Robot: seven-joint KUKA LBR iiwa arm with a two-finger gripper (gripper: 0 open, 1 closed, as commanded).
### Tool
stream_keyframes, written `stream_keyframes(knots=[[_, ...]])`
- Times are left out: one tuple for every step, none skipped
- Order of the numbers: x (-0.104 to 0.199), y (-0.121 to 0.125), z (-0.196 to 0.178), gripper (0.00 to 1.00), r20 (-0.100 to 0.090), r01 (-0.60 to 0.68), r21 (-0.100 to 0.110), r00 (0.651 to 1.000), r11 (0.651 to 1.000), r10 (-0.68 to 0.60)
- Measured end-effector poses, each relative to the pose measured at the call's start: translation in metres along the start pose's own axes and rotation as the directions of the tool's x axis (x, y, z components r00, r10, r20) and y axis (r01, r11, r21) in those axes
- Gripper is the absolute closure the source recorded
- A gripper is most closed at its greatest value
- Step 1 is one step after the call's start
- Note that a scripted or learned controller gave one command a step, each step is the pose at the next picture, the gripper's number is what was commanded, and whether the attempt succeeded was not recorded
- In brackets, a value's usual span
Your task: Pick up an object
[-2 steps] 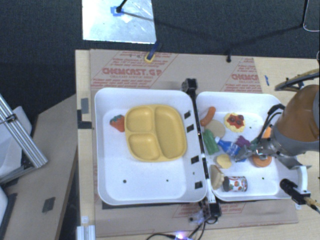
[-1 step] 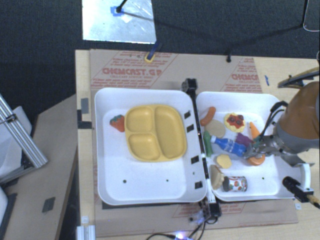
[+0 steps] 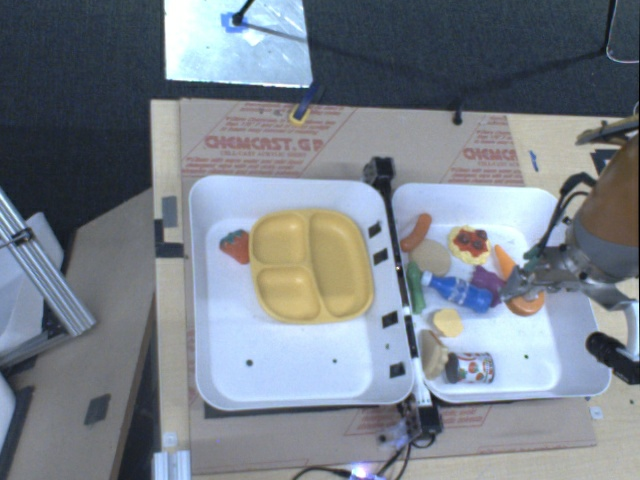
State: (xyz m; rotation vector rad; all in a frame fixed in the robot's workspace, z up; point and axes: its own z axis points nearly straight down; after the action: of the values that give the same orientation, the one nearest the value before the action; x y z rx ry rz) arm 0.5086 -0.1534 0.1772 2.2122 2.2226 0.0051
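The gripper is partly hidden, its grip state indiscernible, with an orange object seen directly beneath it.

Bench top is pale tan wood, with a brown printed cardboard sheet laid flat on it under both bins. Floor behind and to the left is dark blue-black carpet; a shiny square metal plate lies on it beyond the bench's far edge, with a thin rod and blue tape at its centre. Aluminium frame rails cross the left edge; lighting is even, with soft shadows.
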Motion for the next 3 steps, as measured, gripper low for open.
stream_keyframes(knots=[[0.0, 0.002, -0.05, 1.0, 0.0, 0.0, -0.001, 1.0, 1.0, 0.0], [0.054, 0.03, -0.058, 1.0, -0.003, 0.006, 0.002, 1.0, 1.0, -0.006], [0.105, 0.045, -0.063, 1.0, -0.004, 0.006, 0.003, 1.0, 1.0, -0.006]])
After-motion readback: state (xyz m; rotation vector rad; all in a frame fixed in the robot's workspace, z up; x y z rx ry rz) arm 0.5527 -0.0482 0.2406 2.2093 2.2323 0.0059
